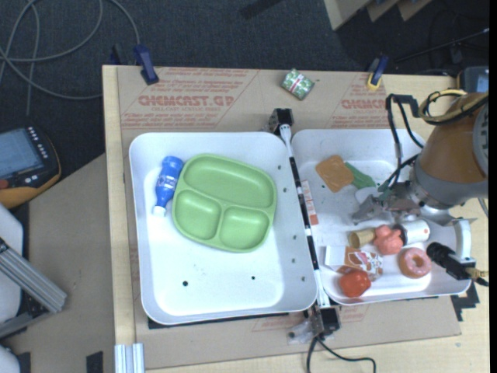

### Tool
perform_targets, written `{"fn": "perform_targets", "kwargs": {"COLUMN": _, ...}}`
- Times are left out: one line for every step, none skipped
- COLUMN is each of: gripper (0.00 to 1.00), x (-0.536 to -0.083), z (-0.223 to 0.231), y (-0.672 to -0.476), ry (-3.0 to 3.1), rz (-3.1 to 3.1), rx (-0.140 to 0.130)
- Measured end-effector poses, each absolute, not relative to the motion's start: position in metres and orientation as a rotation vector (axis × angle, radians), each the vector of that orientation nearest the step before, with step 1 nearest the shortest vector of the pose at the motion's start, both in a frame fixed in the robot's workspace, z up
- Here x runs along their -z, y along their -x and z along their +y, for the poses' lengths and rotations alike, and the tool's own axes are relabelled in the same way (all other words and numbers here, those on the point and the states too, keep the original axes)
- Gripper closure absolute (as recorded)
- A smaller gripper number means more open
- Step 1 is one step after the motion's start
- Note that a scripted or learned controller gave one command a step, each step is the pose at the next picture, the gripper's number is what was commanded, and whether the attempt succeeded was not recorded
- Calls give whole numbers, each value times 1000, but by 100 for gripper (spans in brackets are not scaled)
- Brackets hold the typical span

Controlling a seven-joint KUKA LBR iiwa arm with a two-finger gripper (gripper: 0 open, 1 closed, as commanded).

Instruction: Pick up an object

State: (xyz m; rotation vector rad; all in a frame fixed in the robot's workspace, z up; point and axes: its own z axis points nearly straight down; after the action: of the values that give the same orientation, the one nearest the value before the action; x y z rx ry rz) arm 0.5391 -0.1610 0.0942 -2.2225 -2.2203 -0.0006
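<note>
My gripper [378, 205] is low in the right bin [326, 150], under the orange-banded wrist [457, 158]. It hovers just above a pink-red toy [388, 239] and a small yellow piece [362, 238]. A tan bread slice [335, 172] and a green leaf-like piece [362, 178] lie to its upper left. A pink donut [415, 263], a red tomato [355, 284], a printed packet [365, 259] and a white cylinder [417, 231] lie toward the bin's near edge. Nothing shows as held.
The left bin [210, 286] holds a green divided plate [224, 202] and a blue bottle [166, 180] at its left. A crumpled green wrapper [297, 84] lies on the cardboard behind the bins. Blue clamps [144, 63] grip the back edge.
</note>
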Motion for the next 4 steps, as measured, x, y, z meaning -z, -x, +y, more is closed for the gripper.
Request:
{"fn": "perform_targets", "kwargs": {"gripper": 0, "x": -84, "z": -134, "y": -489, "ry": 2221, "rz": -2219, "rx": -1}}
{"fn": "perform_targets", "kwargs": {"gripper": 100, "x": -94, "z": -134, "y": -489, "ry": 2224, "rz": -2220, "rx": 1}}
{"fn": "perform_targets", "kwargs": {"gripper": 0, "x": -94, "z": -134, "y": -489, "ry": 2224, "rz": -2220, "rx": 1}}
{"fn": "perform_targets", "kwargs": {"gripper": 0, "x": -84, "z": -120, "y": -519, "ry": 2221, "rz": -2223, "rx": 1}}
